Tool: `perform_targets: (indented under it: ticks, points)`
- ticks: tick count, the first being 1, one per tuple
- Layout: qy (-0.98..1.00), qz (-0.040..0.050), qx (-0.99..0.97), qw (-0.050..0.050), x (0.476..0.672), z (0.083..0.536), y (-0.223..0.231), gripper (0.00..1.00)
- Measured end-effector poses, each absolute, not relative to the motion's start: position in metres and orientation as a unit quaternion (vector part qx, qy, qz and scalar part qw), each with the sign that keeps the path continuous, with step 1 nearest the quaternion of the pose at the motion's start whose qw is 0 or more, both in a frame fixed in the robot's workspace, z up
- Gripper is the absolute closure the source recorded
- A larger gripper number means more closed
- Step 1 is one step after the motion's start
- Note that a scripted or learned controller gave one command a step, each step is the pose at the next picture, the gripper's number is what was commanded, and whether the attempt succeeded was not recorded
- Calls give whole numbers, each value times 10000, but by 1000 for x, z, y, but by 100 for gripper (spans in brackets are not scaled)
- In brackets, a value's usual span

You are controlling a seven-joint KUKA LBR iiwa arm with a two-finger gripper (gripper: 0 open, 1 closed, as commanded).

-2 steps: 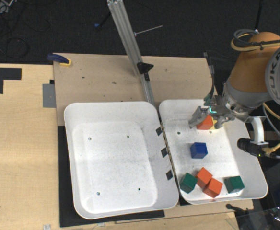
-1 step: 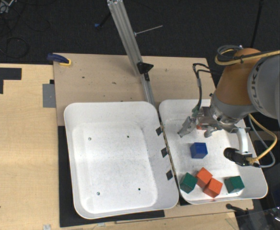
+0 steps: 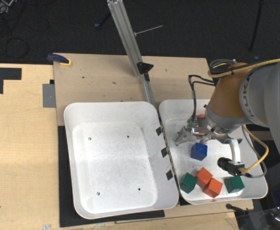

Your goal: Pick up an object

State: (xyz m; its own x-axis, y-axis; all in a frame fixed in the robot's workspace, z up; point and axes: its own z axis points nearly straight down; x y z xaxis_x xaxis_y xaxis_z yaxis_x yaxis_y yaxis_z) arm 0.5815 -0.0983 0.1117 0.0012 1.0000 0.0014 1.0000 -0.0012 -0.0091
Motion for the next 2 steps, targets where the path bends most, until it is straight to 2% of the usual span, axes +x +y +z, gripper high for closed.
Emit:
perform_targets:
  ticks: [1, 2]
  points:
    - [-7062, 3, -7080, 3, 582, 92, -98, 0]
    - [-7032, 1, -7110, 12, 582, 102, -99, 100]
